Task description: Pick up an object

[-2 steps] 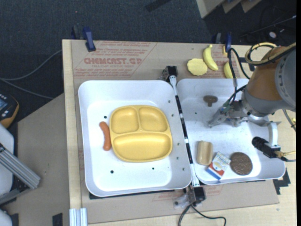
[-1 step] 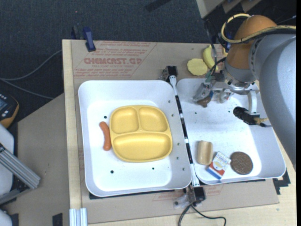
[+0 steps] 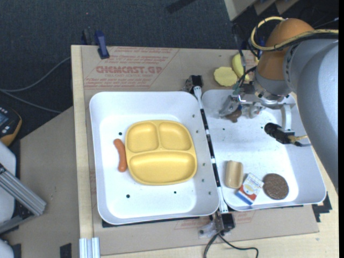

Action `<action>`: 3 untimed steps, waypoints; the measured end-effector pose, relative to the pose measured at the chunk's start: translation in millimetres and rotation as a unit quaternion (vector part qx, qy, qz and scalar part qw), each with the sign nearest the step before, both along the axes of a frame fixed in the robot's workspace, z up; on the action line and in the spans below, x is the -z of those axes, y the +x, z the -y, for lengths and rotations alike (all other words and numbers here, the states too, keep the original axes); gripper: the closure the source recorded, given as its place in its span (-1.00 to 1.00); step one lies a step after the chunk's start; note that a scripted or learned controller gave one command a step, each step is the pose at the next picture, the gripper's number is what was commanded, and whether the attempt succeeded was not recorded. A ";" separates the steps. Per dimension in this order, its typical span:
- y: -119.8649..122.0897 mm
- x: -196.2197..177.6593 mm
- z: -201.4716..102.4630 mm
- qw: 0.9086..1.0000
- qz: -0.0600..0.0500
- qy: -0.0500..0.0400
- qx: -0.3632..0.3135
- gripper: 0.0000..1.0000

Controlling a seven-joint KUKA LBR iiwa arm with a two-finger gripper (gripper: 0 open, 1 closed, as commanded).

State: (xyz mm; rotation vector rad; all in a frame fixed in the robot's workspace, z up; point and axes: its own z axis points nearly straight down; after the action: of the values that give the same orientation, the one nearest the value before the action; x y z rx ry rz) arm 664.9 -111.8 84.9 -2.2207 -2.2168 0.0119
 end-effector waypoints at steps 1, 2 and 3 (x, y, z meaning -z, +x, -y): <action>-0.1 0.5 2.9 1.000 0.000 0.002 0.000 -1.00; -0.1 0.6 8.6 1.000 0.000 0.002 0.000 -1.00; 0.0 0.7 14.3 1.000 0.000 0.002 0.000 -1.00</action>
State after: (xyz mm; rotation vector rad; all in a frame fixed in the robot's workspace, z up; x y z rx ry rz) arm 664.9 -126.0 84.2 -2.2185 -2.2150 0.0076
